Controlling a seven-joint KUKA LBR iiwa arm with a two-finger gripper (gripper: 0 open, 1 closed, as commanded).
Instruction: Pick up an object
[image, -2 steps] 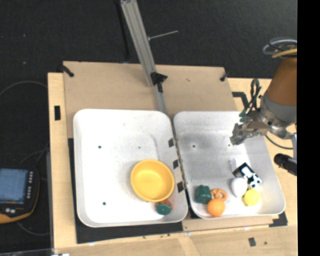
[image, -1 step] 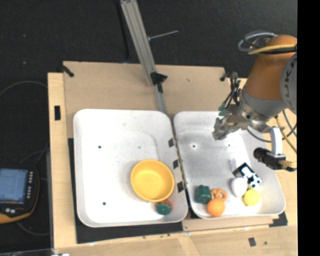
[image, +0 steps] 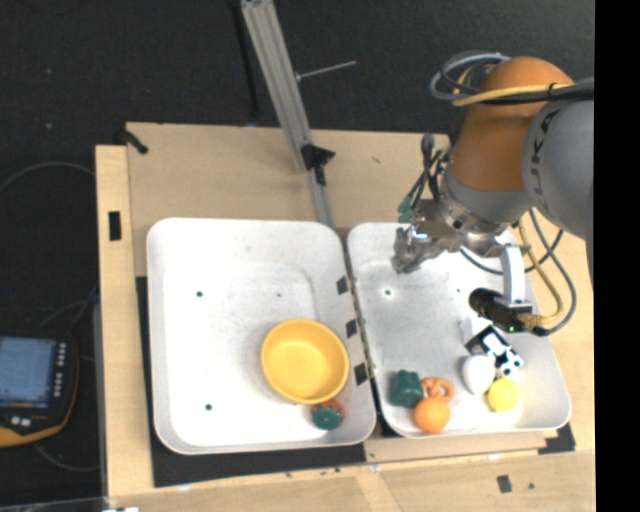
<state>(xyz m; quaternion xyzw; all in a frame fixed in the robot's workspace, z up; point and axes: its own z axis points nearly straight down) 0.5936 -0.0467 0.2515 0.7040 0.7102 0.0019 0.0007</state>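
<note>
My gripper (image: 408, 252) hangs over the far left part of the right bin (image: 420, 320), with nothing seen between its fingers. Along that bin's near edge lie a dark green object (image: 405, 387), an orange ball (image: 432, 415) with a small orange piece (image: 438, 388) beside it, a white egg-shaped object (image: 477, 373), a yellow ball (image: 503, 396) and a black-and-white object (image: 493, 343). In the left bin (image: 210, 300) sits a yellow bowl (image: 304, 360), and a small green and red object (image: 327, 415) lies just in front of it.
A grey metal pole (image: 285, 95) slants from the top down to the gap between the bins. A black cable (image: 535, 300) loops at the right bin's right side. A handheld pendant (image: 35, 385) lies off the bench at the left.
</note>
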